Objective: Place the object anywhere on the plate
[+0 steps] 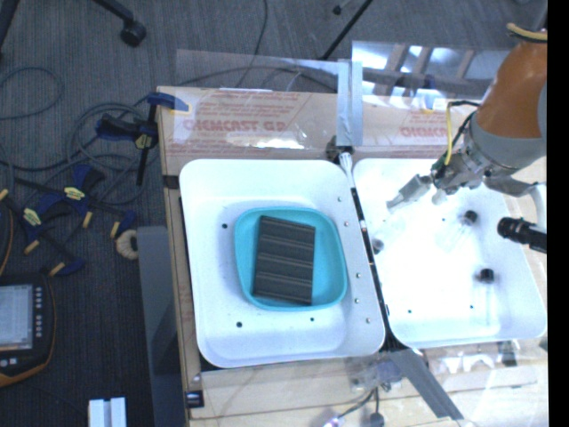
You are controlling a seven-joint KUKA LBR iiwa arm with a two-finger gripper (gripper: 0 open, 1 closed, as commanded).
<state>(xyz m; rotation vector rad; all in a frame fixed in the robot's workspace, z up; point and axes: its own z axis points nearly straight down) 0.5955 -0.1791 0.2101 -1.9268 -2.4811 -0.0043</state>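
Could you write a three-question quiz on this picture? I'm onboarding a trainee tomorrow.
1. True or false: the dark ridged block lies on the teal plate.
2. Which bin holds the plate: A) left bin, B) right bin?
3. Fill in: the arm's hand is above the ____ bin.

Key: 1 true; 2 A; 3 right.
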